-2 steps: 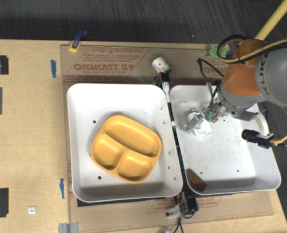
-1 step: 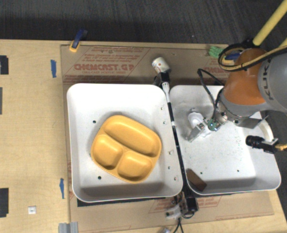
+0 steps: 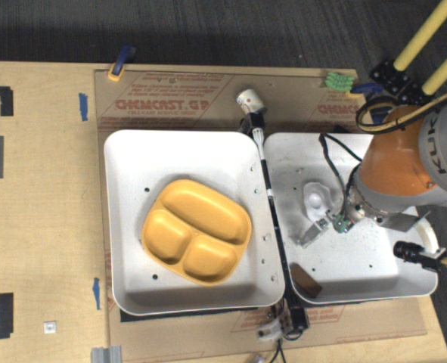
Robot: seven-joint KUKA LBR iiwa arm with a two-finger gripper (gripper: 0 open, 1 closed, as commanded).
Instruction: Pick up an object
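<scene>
Two shallow white bins sit side by side on a brown wooden bench (image 3: pixel 41 225). The left white bin (image 3: pixel 125 165) holds a yellow plastic tray with three sections (image 3: pixel 197 230). The grey arm with an orange band (image 3: pixel 395 169) reaches over the right white bin (image 3: pixel 374 274). Its gripper (image 3: pixel 321 221) is low beside a small clear plastic thing (image 3: pixel 315 198). A small dark brown block (image 3: pixel 305 280) lies near the front corner.

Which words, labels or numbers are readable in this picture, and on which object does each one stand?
"KU", white letters cut off at the picture's edge, on the grey arm.
Red print on the brown board behind the bins: too blurred to read with certainty.
</scene>
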